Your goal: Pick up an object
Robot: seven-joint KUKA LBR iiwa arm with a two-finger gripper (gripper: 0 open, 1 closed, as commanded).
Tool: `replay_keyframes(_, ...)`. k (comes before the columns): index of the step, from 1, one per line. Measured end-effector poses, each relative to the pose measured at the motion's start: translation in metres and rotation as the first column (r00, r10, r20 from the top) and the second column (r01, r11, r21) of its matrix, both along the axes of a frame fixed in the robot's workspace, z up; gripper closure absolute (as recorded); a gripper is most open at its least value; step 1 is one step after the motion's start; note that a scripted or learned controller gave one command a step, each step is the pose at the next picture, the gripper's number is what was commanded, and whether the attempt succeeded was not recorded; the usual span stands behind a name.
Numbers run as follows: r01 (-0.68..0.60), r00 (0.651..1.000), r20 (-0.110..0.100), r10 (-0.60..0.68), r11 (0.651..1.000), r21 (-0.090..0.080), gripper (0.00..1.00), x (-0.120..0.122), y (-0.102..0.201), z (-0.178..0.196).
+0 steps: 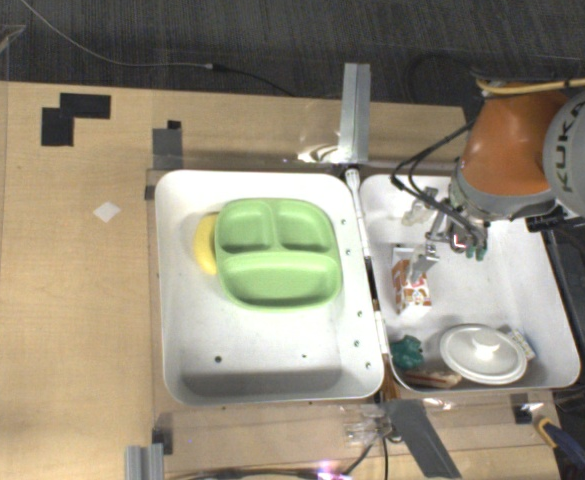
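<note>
The gripper hangs just above a small red-and-white packet in the right bin — the approach step, by my reading, with nothing lifted yet. Whether its fingers are apart or together I cannot tell. The next move calls for a short straight descent onto the packet. The bin's left wall sits close beside the packet — little room there; the white bowl and teal object lie nearer the bin's front edge.
</note>
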State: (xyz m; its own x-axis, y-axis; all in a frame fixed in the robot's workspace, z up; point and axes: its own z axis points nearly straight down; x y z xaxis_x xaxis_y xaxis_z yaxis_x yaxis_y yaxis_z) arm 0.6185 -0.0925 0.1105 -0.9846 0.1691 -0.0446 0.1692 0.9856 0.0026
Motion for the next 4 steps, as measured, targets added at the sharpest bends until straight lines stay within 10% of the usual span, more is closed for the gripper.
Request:
replay_keyframes(1, 0.286, 0.958, -0.035, -0.286, 0.958, 0.007, 0.00, -0.045, -0.011, 0.032)
replay_keyframes(2, 0.408, 0.913, -0.028, -0.407, 0.913, 0.011, 0.00, -0.063, 0.006, 0.010)
replay_keyframes(3, 0.433, 0.901, -0.033, -0.432, 0.901, 0.010, 0.00, 0.029, 0.009, -0.021)
replay_keyframes(4, 0.466, 0.884, -0.037, -0.466, 0.885, 0.008, 0.00, -0.037, -0.005, 0.017)
